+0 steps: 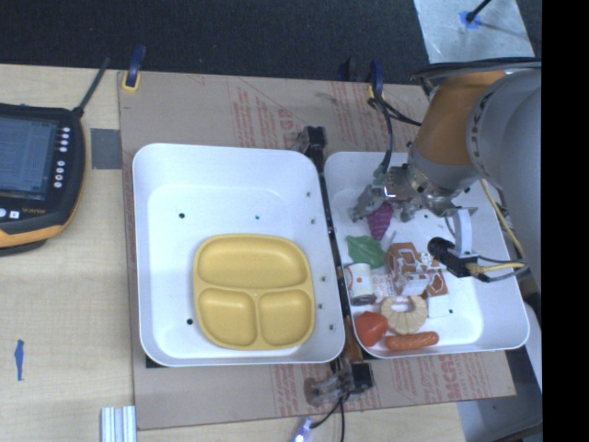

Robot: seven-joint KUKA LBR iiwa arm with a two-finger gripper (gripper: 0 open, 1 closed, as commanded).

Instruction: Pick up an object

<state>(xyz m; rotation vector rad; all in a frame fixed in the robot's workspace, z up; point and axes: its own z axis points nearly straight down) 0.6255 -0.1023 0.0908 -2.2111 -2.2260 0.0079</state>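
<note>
The arm is down in the right bin (497, 325), and the gripper (391, 203) sits low over the upper left of the pile, right at a purple grape-like toy (378, 218); that piece looks like the target of this try, and it lies near the bin's far left wall, just above a green leaf-shaped piece (364, 248). To do this step well, the gripper should come straight down so that the purple toy sits squarely between its fingers, clear of the green piece and of the wall beside it; closing off-centre would likely squeeze the toy out sideways, and a lift should wait until the close is complete. Whether the gripper is open or closed cannot be told from this slanted view, nor whether it touches the purple toy or merely hangs over it; nothing can be seen held. The rest of the pile lies lower in the same bin: a printed carton (411, 267), a round cracker-like disc (406, 312), a red tomato-like piece (371, 327) and a sausage (411, 342); the left bin (166, 178) carries a yellow divided tray (254, 290).
</note>
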